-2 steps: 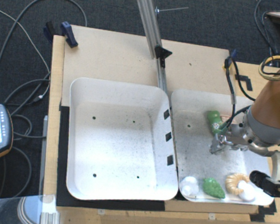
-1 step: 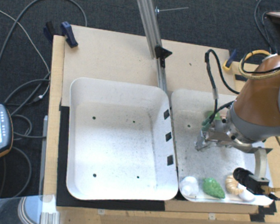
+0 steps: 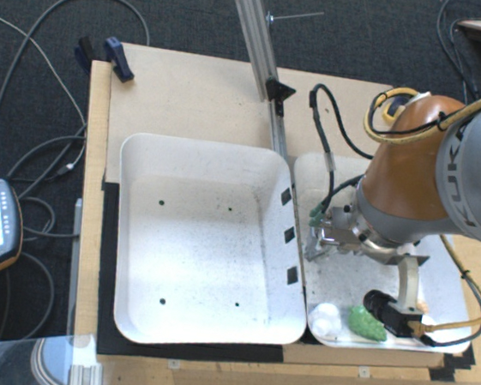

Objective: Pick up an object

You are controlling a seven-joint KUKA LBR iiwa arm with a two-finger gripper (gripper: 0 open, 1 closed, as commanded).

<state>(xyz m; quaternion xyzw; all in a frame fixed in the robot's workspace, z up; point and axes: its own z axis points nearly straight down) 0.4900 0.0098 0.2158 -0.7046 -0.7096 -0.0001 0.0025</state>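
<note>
Item: my pincer [image 3: 316,237], over the right shallow white plastic bin [image 3: 338,280] near its left wall; released or clenched, I cannot tell. Item: lumpy green soft object [image 3: 368,324] and small round white object [image 3: 325,318], just beside each other at that bin's near edge, apart from my pincer

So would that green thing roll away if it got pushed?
Probably not far: the green thing looks lumpy and oblong, not round. Its crinkly look suggests it's soft and may squash. The bin wall beside it should stop it.
</note>
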